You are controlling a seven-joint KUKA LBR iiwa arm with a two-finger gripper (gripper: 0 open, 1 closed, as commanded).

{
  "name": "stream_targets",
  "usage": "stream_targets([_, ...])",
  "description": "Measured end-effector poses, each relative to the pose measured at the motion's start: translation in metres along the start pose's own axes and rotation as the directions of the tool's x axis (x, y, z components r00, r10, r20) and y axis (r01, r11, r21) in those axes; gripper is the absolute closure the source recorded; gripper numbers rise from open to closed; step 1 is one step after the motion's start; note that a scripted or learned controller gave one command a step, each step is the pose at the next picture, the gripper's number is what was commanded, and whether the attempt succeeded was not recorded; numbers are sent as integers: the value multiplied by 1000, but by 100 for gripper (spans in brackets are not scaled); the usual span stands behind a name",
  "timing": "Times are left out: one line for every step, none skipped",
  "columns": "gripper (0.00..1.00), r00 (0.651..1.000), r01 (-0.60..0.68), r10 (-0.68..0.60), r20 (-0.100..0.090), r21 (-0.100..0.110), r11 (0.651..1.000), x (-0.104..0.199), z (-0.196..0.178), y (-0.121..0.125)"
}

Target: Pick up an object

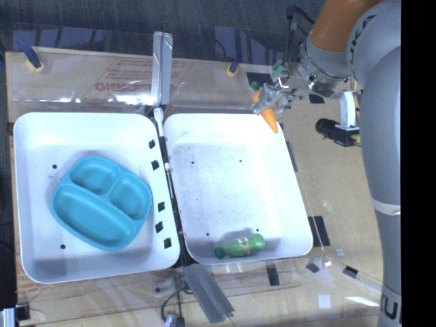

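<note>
My gripper (270,102) hangs over the far right corner of the right bin (204,182). It is shut on a small orange, carrot-shaped object (271,120), whose pointed end sticks out below the fingers, above the bin's rim. A green bottle (240,246) lies on its side at the near edge of the right bin, far from the gripper. A blue divided plate (102,201) rests in the left bin (34,148).
A metal divider post (162,67) stands between the bins at the back. The grey arm (378,114) with its orange band fills the right side. Small clamps and brackets lie along the bench's near edge.
</note>
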State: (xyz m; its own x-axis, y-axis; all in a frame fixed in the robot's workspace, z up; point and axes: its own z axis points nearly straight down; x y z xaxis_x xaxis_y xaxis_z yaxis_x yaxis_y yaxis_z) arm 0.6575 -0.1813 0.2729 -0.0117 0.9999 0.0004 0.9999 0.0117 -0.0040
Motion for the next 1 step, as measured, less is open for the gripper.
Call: stream_targets([100, 1000, 0, 0, 0, -1, 1000, -3, 0, 0])
